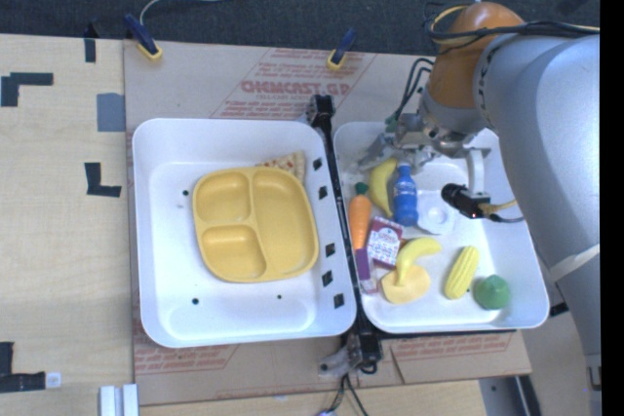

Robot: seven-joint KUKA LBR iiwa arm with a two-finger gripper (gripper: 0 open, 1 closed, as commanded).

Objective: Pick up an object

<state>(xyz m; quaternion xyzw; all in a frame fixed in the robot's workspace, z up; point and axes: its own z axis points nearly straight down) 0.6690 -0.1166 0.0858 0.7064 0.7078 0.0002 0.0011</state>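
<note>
Right bin point(517, 307), blue bottle point(405, 197) just below claw point(409, 139)

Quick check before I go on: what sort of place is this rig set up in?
Most likely a robotics lab bench for grasping trials, not a kitchen. Two white bins sit clamped on cardboard, toy food such as a plastic carrot and corn fills one, and a yellow divided tray lies in the other.

Tray point(255, 221) in left bin point(156, 239), bottle point(405, 196), corn point(461, 272) in right bin point(522, 292)
</note>
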